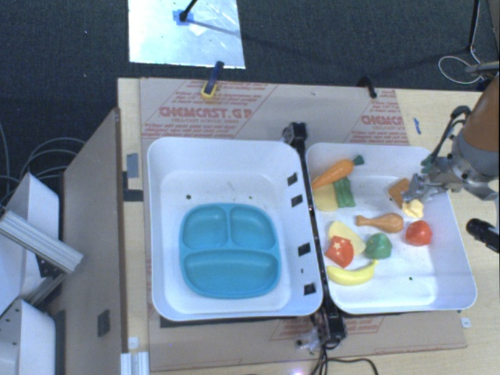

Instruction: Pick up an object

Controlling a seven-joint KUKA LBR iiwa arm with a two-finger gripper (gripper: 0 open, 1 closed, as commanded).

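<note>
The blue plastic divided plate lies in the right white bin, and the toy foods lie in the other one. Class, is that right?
Not quite. The blue plastic divided plate lies in the left white bin, as the camera view shows; the toy foods, such as the yellow toy banana, lie in the other one.

Grey arm [478,161], orange band [491,92], looped cable [451,127]

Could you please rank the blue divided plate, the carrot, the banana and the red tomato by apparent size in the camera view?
1. blue divided plate, by far the largest
2. carrot and banana, too alike in length to separate
3. red tomato, smallest
</note>
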